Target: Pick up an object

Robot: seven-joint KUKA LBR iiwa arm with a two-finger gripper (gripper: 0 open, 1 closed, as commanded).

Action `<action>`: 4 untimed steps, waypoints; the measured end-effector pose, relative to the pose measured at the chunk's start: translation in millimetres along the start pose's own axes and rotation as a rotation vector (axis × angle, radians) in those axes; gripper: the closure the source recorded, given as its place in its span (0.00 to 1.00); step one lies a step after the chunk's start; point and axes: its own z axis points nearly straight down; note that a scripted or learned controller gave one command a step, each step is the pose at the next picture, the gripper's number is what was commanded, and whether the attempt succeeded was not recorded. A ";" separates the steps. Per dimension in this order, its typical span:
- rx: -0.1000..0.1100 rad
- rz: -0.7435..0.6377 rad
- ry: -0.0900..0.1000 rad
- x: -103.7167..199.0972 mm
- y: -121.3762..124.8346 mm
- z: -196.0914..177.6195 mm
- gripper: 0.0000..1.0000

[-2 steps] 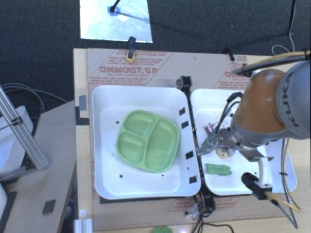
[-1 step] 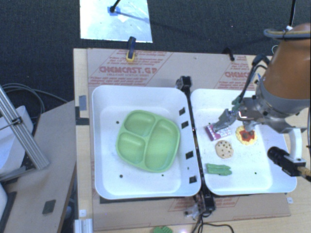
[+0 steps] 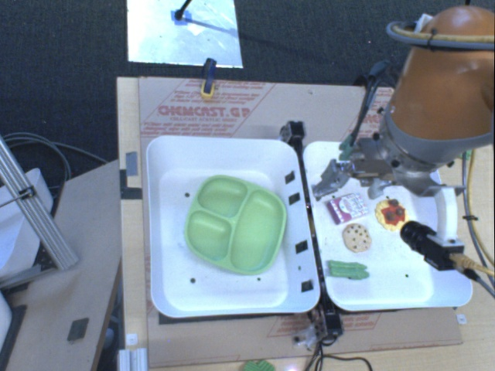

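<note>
Objects lying in right bin (image 3: 445,280), beneath arm (image 3: 445,83).
Left bin (image 3: 166,284) holding green plate (image 3: 236,224) with three compartments, near its middle. In right bin, well apart from plate: pink packet (image 3: 347,206), just beside it a red-and-yellow piece (image 3: 391,214), round cookie (image 3: 356,238) below, green pod (image 3: 348,270) nearest front wall. Gripper (image 3: 331,178) hanging above packet's left end, fingers slightly parted, nothing seen between them.

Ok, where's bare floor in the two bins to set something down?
Left bin: bare strips ring the green divided plate, widest along the near wall and left side. Right bin: bare near-right corner, past the green pod. Crowded: its middle, where pink packet, cookie and pizza toy sit beside the end effector.
</note>
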 end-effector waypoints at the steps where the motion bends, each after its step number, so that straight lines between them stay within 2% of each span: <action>1: 0.015 0.008 -0.003 17.7 -2.2 93.4 0.00; 2: -0.016 0.007 -0.003 5.2 113.5 -48.3 0.00; 3: 0.024 0.000 -0.001 76.4 7.7 71.4 0.00; 4: 0.013 -0.002 0.000 167.1 -2.3 113.1 0.00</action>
